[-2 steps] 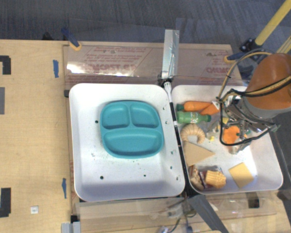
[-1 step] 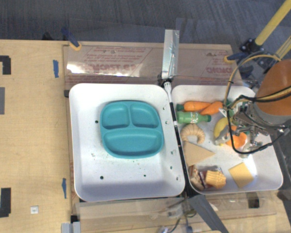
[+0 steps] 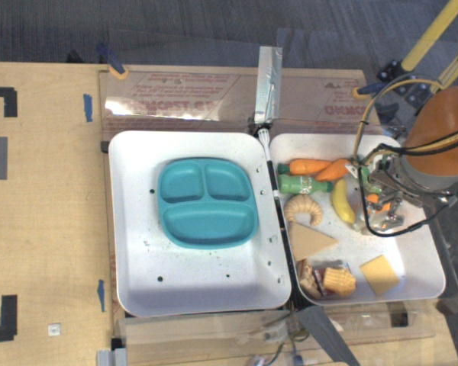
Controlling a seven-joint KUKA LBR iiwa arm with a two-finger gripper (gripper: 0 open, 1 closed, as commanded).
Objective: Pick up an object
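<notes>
— Where do we see the gripper?
— We see it low over the right bin, just right of the banana. Cables crowd it, so we cannot tell its opening or whether it grasps anything.
— And around it?
— We see carrots, a croissant, a cheese wedge and corn. A teal plate fills the left bin.
</notes>
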